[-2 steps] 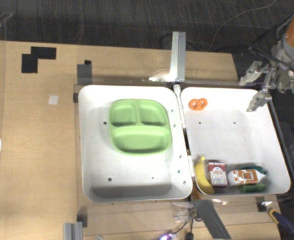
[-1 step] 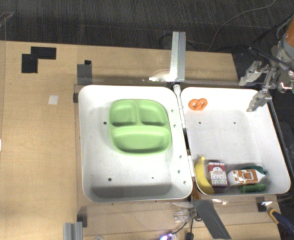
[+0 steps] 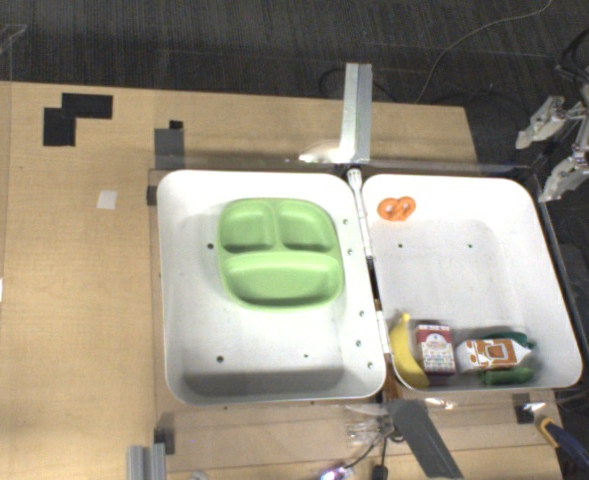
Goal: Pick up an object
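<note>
Orange pretzel (image 3: 396, 208), small, twisted loops, flat in right bin (image 3: 494, 223)

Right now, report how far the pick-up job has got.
Nothing looks done. The two-finger metal gripper sits off the right white bin's far right corner, nothing between its fingers. Left to do: everything. The orange pretzel-shaped piece, yellow banana, two small cartons and green divided plate lie untouched.

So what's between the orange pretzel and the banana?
Just bare white bin floor lies between the orange pretzel and the banana, seen from the overhead camera.
</note>
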{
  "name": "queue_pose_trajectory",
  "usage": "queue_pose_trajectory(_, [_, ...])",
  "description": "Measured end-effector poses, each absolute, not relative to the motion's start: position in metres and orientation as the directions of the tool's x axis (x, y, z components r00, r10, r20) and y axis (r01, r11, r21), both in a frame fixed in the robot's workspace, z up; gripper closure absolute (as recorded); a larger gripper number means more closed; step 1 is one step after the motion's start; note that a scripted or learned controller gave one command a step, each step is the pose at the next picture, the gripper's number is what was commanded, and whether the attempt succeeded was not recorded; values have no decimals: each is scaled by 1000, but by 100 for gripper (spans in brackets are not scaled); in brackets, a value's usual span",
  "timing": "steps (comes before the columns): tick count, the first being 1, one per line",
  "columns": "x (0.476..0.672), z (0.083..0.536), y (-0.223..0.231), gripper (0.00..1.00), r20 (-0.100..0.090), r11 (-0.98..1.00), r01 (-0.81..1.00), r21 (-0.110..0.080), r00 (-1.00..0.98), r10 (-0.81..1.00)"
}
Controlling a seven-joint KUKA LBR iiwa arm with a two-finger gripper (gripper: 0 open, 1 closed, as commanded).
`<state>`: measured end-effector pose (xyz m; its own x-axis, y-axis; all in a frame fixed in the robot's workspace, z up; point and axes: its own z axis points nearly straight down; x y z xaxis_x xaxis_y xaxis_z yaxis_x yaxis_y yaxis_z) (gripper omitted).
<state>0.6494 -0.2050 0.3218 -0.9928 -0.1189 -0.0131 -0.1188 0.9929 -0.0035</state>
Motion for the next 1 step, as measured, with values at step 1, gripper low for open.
queue_pose_trajectory(1, [649, 344, -204, 0, -11, 866, -500, -7, -866, -500])
